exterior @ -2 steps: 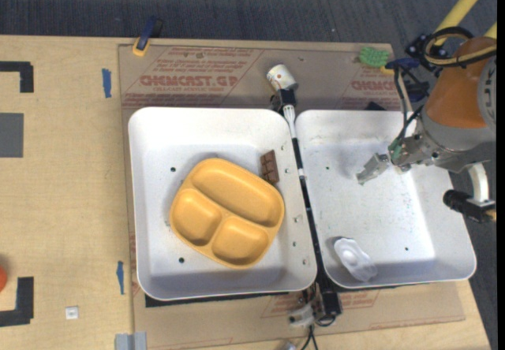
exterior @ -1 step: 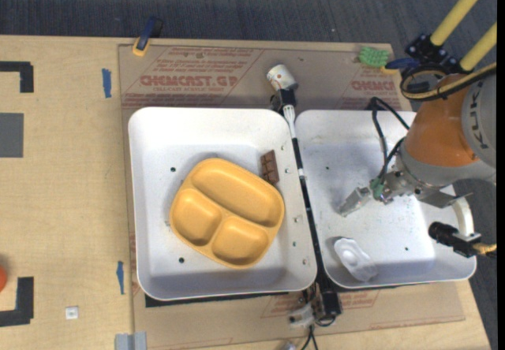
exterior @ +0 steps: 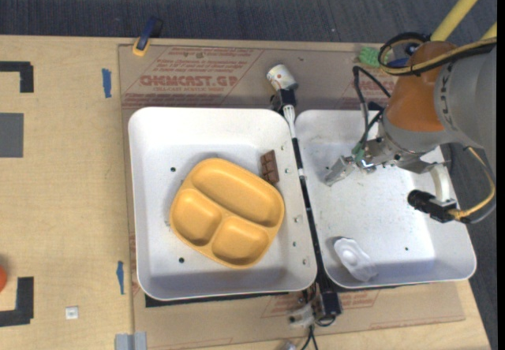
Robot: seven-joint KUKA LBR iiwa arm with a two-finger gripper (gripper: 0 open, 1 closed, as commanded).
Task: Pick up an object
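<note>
The bench [exterior: 63,206] is pale wood, with a brown printed board under the two bins and dark carpet beyond its far edge. The arm [exterior: 465,96], grey with its orange band, reaches in from the right over the right bin [exterior: 394,206]. The left bin [exterior: 158,143] holds a yellow tray [exterior: 227,210] with three hollows, lying flat and turned at a slant in the bin's middle. A small brown block [exterior: 269,166] lies just beside the tray's far right corner, near the wall between the bins. In the right bin a small clear, whitish piece [exterior: 353,256] rests near the front left corner, well apart from the arm. The gripper [exterior: 338,172] hangs low over the far left part of the right bin; whether its tips are spread or pressed together cannot be told, and nothing shows between them.
</note>
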